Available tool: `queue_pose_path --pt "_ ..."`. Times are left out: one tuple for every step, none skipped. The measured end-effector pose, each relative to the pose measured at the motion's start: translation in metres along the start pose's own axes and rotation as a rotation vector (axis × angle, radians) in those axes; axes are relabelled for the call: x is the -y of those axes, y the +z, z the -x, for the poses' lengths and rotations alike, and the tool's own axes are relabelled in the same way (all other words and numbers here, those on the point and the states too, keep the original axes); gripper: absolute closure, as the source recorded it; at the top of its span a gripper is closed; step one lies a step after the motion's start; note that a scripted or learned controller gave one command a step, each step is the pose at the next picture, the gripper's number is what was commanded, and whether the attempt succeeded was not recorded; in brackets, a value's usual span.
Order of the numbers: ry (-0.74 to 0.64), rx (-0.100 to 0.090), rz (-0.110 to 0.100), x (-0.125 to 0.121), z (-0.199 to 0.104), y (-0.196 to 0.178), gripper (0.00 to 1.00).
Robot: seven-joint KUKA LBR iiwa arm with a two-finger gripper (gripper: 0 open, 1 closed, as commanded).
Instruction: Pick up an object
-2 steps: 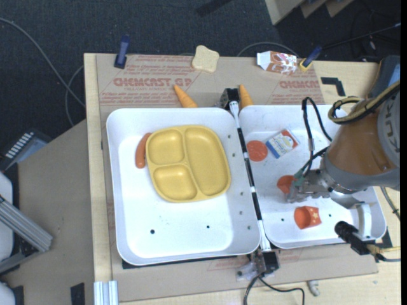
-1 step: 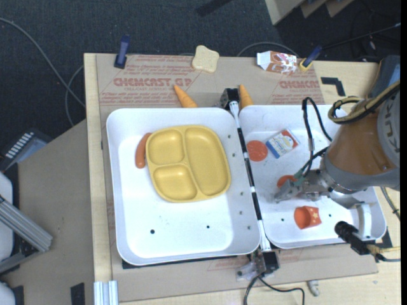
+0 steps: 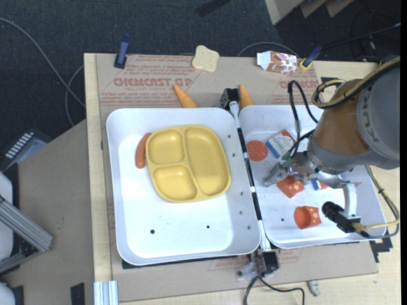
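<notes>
My gripper (image 3: 278, 172) is low inside the right bin (image 3: 356, 230), on the grey arm that reaches in from the right. It hangs just left of a small red block (image 3: 291, 187). A blue and white carton (image 3: 280, 143) lies just behind it, and a red round piece (image 3: 257, 150) sits further left near the bin's wall. An orange cup-shaped piece (image 3: 308, 216) rests toward the front of the bin. A bit of blue (image 3: 316, 184) peeks out beside the red block. I see nothing lifted off the bin floor.
The left bin (image 3: 191, 240) holds a yellow divided plate (image 3: 187, 162) with a red sausage (image 3: 140, 151) at its left. Behind the bins lie a bread slice (image 3: 205, 58), two carrots (image 3: 184, 97) (image 3: 245, 96), a blue clip (image 3: 121, 51) and a small packet (image 3: 278, 61). Cables cross the right bin.
</notes>
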State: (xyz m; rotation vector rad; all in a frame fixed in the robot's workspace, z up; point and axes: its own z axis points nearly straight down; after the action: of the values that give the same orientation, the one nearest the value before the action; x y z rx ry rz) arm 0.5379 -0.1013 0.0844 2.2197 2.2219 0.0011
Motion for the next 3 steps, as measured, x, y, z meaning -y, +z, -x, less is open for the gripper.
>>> queue_pose_path --pt "0.001 0.001 0.002 0.0 0.0 -0.01 1.0" --pt "0.001 0.001 0.002 0.0 0.0 -0.01 0.0" --pt "0.001 0.001 0.0 -0.074 0.043 0.0 0.0"
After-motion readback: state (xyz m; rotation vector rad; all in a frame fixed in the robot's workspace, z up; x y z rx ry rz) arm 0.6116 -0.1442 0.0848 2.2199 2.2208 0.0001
